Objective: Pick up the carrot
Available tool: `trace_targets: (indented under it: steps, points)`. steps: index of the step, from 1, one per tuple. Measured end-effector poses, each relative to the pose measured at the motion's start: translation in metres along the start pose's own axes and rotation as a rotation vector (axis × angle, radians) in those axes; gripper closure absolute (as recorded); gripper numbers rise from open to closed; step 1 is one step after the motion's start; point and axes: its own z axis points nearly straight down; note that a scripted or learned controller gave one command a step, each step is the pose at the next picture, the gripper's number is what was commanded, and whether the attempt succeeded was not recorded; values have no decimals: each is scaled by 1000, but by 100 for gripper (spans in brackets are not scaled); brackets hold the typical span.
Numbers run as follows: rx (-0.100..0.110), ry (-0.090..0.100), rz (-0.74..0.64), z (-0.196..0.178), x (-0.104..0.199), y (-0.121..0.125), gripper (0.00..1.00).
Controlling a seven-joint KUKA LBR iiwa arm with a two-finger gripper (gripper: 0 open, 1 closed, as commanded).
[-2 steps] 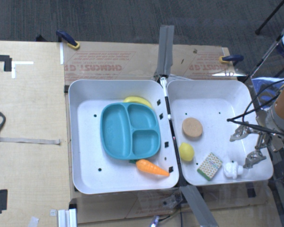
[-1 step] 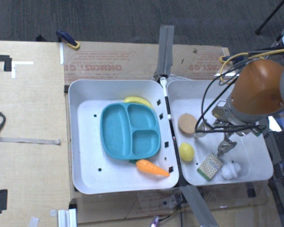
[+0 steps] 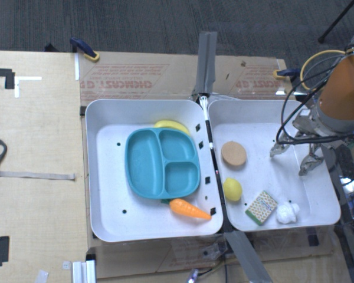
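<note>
Camera view, left to right: we see the carrot [image 3: 190,210] lying at the left bin's [image 3: 100,175] front edge just beside the blue tray [image 3: 146,165], likely light, stiff, slick plastic, best pinched mid-body across its width, while the gripper [image 3: 295,158] hangs spread-fingered, holding nothing, over the right bin [image 3: 318,199].

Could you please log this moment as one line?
gripper: open, over right bin | carrot: left bin, beside blue tray | not grasped

Glossy plastic carrot [image 3: 190,210], smooth plastic tray [image 3: 163,163], matt wood bench [image 3: 35,134]
</note>
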Motion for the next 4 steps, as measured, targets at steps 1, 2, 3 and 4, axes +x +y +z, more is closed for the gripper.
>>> trace_targets:
  steps: [1, 2, 3, 4]
  points:
    - [-4, 1, -374, 0, 9, 67, 0]
    - [0, -1, -80, -58, 1, 2, 0]
    - [-5, 1, -85, 2, -7, 65, 0]
    - [8, -4, -349, -2, 9, 125, 0]
